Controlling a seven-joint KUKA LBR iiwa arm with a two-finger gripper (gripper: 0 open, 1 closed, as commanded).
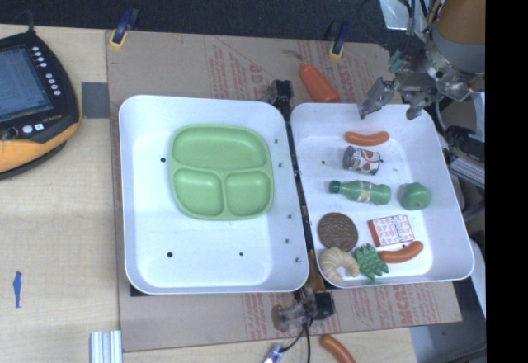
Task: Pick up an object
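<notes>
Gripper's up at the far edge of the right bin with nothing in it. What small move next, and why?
Probably ease the gripper toward the near side and down, over the sausage. Its fingers look open with nothing between them, and they hover over the far rim of the right bin. That sausage is the nearest item and lies apart from the small can below it.

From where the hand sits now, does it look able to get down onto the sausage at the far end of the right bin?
Probably yes. The hand hovers over the right bin's far edge, open, and the sausage lies just below it with bare bin floor around it; only the small can is close.
</notes>
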